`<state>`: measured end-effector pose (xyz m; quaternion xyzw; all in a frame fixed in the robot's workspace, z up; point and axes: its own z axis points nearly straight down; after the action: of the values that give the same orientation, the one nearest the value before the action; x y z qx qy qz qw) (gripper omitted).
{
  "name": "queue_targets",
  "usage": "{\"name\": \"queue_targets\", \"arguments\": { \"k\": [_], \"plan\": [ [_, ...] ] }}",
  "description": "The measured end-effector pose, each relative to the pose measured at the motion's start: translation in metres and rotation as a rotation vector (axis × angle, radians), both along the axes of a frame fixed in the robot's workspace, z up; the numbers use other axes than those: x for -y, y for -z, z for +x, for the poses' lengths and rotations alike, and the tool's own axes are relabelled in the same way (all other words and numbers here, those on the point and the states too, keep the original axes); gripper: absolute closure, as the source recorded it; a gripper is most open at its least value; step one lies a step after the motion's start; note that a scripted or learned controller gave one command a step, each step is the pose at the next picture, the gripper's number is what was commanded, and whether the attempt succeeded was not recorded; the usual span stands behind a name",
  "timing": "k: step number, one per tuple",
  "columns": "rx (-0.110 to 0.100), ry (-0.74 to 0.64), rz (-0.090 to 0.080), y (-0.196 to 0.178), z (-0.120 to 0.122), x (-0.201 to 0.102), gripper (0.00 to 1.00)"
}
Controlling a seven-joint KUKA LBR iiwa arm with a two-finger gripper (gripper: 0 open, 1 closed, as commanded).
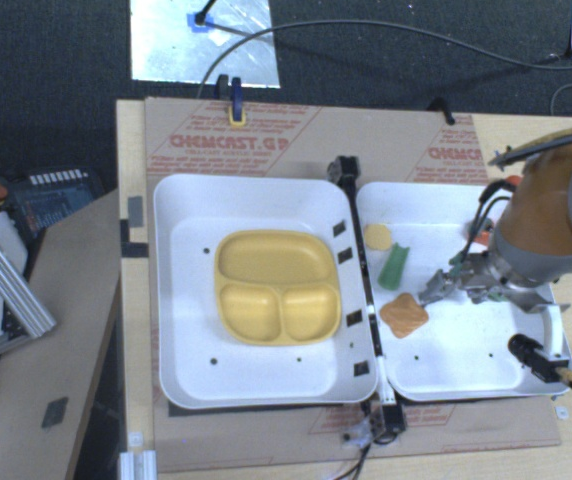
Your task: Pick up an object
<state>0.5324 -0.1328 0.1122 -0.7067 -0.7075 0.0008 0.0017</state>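
On the far left, beside the worktop [136,298], a lower table carries a dark keypad-like device [51,203] and an aluminium rail [6,283] that runs off at a slant. The worktop itself is covered by a brown cardboard sheet [266,133] printed in red, with a blue and yellow clamp [234,100] on its far edge.

The left bin [181,298] holds a yellow three-compartment tray [276,286], lying flat near the bin's centre, with one long section at the far side and two smaller ones at the near side.

Across the black divider, the right bin [446,368] contains three small things clustered at its left side: a pale yellow disc [377,236] farthest back, a green block [395,265] just in front of it and tilted, and a tan, cookie-like piece [404,316] nearest the camera, close to the divider.

The end effector [436,288] sits low over the right bin, just to the right of the green block and just above the tan piece, pointing left. Its fingers appear drawn close together with nothing between them; none of the three objects is gripped. Behind it the grey arm [526,258] and its orange band [541,193] fill the bin's right side.
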Motion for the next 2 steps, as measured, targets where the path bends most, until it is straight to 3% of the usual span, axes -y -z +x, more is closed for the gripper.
{"name": "queue_targets", "arguments": {
  "k": [1, 2],
  "plan": [
    [0.006, 0.001, -0.001, 0.027, 0.001, 0.0, 0.0],
    [0.01, 0.0, -0.002, 0.015, 0.003, 0.0, 1.0]
  ]
}}
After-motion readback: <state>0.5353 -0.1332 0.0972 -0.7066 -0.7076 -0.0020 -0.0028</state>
